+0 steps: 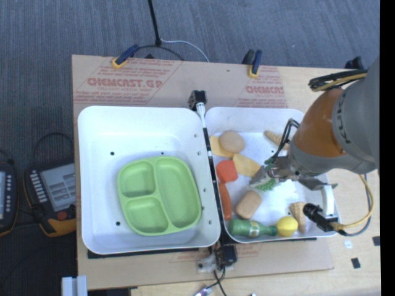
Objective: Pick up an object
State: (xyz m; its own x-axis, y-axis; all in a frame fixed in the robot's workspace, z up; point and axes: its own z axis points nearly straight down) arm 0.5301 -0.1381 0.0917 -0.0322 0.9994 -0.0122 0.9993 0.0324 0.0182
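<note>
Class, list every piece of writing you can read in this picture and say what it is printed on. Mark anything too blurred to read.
"CHEMCAST GP": red print, repeated on the brown board under the bins, clearest above the left bin.
"CHEMCAST": the same red print, cut short, above the right bin.
Smaller red lines beneath each print: too blurred to read.
Handheld controller on the floor at left: keys and labels too small to read.

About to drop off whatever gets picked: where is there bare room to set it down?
Left bin: bare floor all round the green tray, widest along the far wall and left side. Right bin is crowded; its open patch is the white floor between the tool, tan block and lemon.
</note>
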